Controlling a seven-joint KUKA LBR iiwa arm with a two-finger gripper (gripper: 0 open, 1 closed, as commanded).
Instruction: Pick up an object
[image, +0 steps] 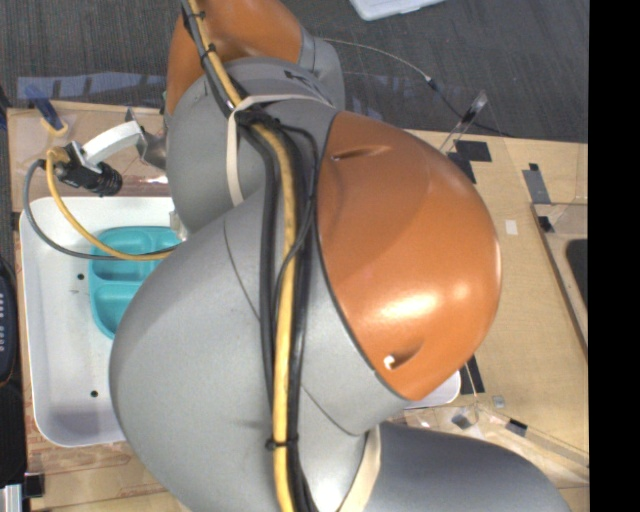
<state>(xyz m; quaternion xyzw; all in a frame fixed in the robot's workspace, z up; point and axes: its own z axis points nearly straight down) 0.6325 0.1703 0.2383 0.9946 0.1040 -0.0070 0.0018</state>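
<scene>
The light brown wooden worktop (520, 230) holds 1 shallow white plastic bin (50, 330) with a teal plastic tray (125, 265) inside. The big grey and orange arm (330, 300) blocks most else.

- We note a pale wooden tabletop (520, 250) with black tape marks on its right part.
- Beyond its far edge we see dark grey ribbed flooring (90, 40).
- A white cloth or sheet (395, 7) lies there, cut off by the top edge.
</scene>
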